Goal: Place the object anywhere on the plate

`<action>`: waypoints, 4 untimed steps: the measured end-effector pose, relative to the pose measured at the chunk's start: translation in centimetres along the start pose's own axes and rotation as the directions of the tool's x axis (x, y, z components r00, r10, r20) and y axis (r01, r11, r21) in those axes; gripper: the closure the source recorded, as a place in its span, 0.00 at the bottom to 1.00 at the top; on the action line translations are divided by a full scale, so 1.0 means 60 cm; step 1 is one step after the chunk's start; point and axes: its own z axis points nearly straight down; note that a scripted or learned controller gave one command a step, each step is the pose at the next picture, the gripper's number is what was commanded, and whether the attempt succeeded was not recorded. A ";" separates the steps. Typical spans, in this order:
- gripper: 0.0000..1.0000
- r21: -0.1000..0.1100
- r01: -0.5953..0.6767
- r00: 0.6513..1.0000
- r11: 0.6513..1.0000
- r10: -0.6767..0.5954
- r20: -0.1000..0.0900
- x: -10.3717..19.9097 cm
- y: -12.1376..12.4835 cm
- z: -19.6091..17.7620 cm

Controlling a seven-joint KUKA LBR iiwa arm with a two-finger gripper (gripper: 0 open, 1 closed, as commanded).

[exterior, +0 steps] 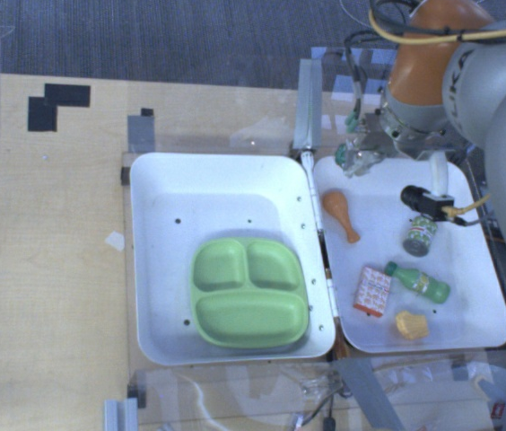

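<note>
Two shallow white bins sit side by side on the worktop. Camera view: the left bin (150,241) carries a green divided plate (250,292) toward its near side, with nothing on it. The right bin (482,321) holds a toy drumstick (340,214), a small can (420,234), a green bottle (417,282), a printed carton (372,292) and a yellow piece (411,325). The gripper (358,158) hangs over the right bin's far left corner, just beyond the drumstick; whether its jaws are spread or pressed together cannot be told, and nothing is seen between them. Good practice would be to centre over one item, the drumstick being nearest, close across its narrow shaft, lift clear of the dividing rims, and release over the plate.
</note>
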 end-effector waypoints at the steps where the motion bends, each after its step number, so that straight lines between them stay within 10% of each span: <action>1: 1.00 0.002 0.029 1.000 1.000 -0.029 -0.001 0.079 -0.109 0.000; 2: 1.00 0.002 0.203 0.979 0.979 -0.203 -0.002 0.188 -0.262 -0.024; 3: 0.00 0.002 0.202 0.979 0.979 -0.202 -0.002 0.187 -0.262 -0.023; 4: 1.00 -0.001 0.203 0.979 0.979 -0.203 -0.003 0.188 -0.259 -0.042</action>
